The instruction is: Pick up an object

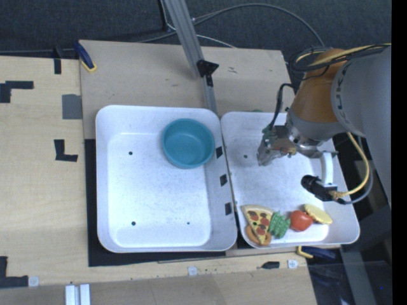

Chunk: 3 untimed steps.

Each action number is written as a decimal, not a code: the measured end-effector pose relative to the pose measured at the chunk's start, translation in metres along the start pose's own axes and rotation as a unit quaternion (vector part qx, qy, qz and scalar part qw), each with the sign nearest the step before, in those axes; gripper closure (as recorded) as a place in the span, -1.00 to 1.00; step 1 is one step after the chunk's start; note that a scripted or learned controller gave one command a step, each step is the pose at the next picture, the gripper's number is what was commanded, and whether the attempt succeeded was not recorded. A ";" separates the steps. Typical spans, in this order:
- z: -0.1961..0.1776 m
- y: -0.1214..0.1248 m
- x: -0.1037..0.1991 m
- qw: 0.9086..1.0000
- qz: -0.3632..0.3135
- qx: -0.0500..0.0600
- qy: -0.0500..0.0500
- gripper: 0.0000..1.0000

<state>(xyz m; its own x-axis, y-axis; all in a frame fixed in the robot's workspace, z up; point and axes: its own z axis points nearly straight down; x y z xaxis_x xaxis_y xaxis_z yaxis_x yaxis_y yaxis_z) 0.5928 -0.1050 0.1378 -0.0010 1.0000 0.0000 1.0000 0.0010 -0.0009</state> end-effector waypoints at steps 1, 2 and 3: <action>-0.059 0.007 0.002 1.000 0.000 -0.002 0.000 1.00; -0.067 0.007 0.002 1.000 0.000 0.000 0.000 1.00; -0.081 -0.005 0.053 1.000 -0.002 -0.001 0.001 1.00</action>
<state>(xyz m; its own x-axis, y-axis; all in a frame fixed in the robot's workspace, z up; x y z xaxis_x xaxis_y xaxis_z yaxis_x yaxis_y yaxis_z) 0.5875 -0.0521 0.2190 -0.0044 1.0000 0.0012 1.0000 0.0044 0.0010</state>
